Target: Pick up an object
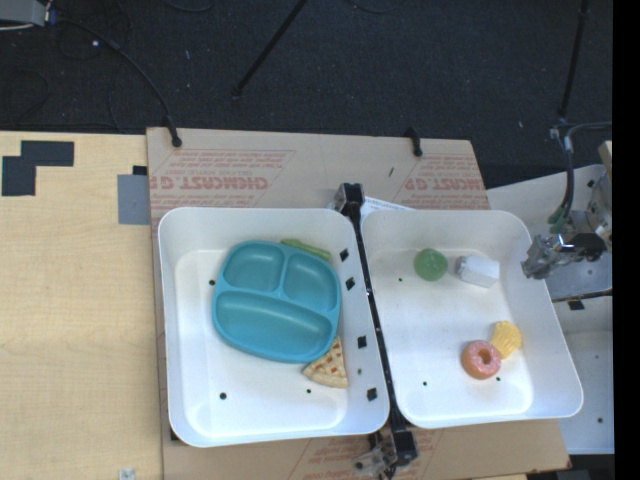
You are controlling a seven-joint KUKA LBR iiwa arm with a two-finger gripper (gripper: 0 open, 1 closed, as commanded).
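Two shallow white plastic bins sit side by side on a brown cardboard sheet (300, 163) atop the bench. The left bin (190, 368) holds a teal sectioned plastic plate (275, 303), tilted, with a toy pizza slice (329, 366) touching its lower right edge and a green item peeking out behind its upper rim. The right bin (540, 368) holds a green round ball (431, 264) just beside a small white block (478, 270), and nearer the front an orange frosted toy donut (481, 359) touching a yellow toy corn piece (507, 338). The gripper (548, 255) sits at the right bin's upper right rim, apart from every object; its state cannot be told.
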